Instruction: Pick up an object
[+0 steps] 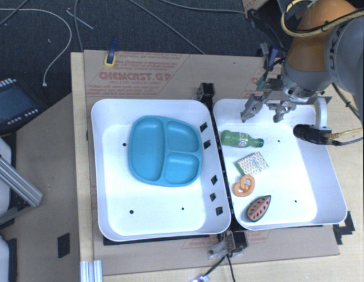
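Note:
My gripper (263, 114) hangs over the far edge of the right bin (314, 175), fingers spread open with nothing between them. A green bottle (241, 138) lies on its side just in front of it, apart from the fingers. Nearer the front lie a checkered packet (252, 163), an orange pretzel (244, 186) and a brown oval brush-like piece (259, 207), all along the bin's left side.
The left bin (111, 210) holds a blue divided plate (164, 150). A black divider with clips (214, 157) runs between the two bins. The right half of the right bin is bare white floor.

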Robot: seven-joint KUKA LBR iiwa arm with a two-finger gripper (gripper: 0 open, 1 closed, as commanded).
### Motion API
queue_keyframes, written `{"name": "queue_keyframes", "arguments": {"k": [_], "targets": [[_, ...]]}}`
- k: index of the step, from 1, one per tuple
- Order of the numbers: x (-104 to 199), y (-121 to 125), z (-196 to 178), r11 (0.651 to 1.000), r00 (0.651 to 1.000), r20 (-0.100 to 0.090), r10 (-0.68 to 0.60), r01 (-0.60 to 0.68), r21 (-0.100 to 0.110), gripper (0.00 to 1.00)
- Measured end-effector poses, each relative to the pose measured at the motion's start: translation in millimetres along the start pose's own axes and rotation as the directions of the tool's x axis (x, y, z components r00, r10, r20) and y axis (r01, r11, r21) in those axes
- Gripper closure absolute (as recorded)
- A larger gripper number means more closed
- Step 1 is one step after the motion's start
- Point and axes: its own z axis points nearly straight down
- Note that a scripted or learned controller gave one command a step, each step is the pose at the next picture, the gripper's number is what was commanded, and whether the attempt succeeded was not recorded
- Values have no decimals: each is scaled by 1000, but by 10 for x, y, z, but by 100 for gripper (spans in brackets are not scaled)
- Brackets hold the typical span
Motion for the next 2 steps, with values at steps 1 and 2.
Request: {"name": "queue_keyframes", "arguments": {"k": [1,2], "targets": [[1,31,-88,1000,1000,1,-2,2,-15,0],[-7,47,327,1000,1000,2,-2,2,-11,0]]}}
